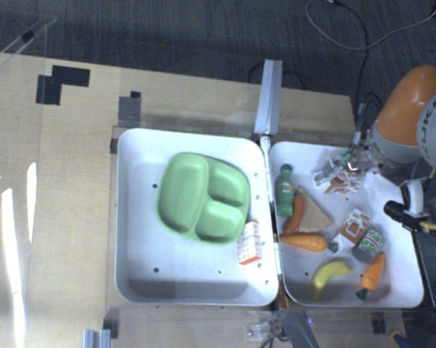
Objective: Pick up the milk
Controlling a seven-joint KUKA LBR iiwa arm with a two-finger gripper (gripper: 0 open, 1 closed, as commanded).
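The hand (355, 158) hangs at the far edge of the right bin (412, 296), under the grey wrist with the orange band. From this angle I cannot tell if it is released or clenched, and I see nothing held in it. Just below it lies a crumpled packet (337, 178) with brown print. It is so near the hand that I cannot tell if they touch.

Going outward in the same bin there are a small printed box (354, 226) with a grey-green can (369, 244) beside it, a banana (331, 274) and a small carrot (373, 272) near the front wall, and a longer carrot (306, 243) lying across. A green bottle (284, 187) lies along the wall that divides the two bins.

The milk carton (250, 243), white with red print, is, I believe, in the left bin (124, 200). It lies on its side close to the dividing wall and just beside the green divided plate (204, 197). The hand is therefore over the wrong bin and well apart from it. In my judgement the hand has to cross the wall, and the wall and the plate leave little room around the carton.
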